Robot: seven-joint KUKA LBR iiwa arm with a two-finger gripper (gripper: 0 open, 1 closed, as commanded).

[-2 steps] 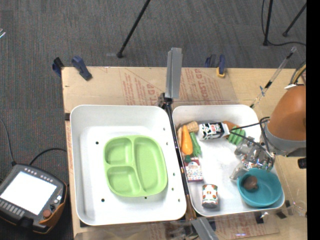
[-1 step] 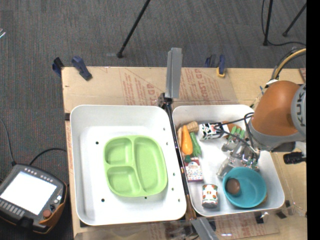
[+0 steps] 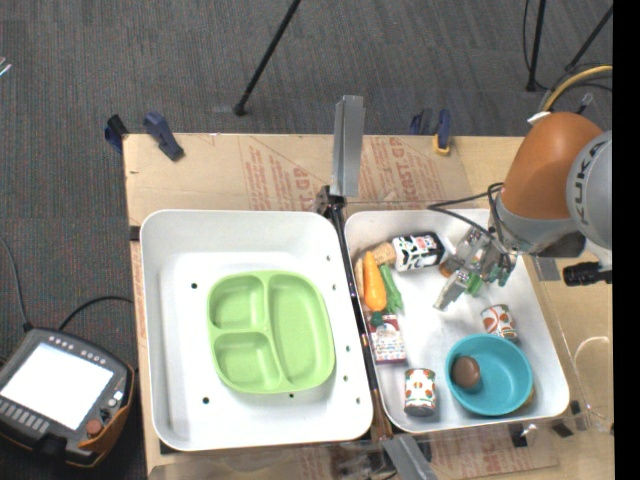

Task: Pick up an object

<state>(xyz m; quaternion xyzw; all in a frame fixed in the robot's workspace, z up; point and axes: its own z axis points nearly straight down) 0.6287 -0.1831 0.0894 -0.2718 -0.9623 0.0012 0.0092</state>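
Blue bowl (image 3: 490, 376) holds a brown ball (image 3: 465, 371); gripper (image 3: 452, 293) hovers above right bin (image 3: 545, 318), fingers apart, holding nothing.

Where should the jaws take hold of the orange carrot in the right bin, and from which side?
Grip the orange toy carrot across its middle, coming from above. It lies flat and long beside the bin's left wall, so close across its narrow width.
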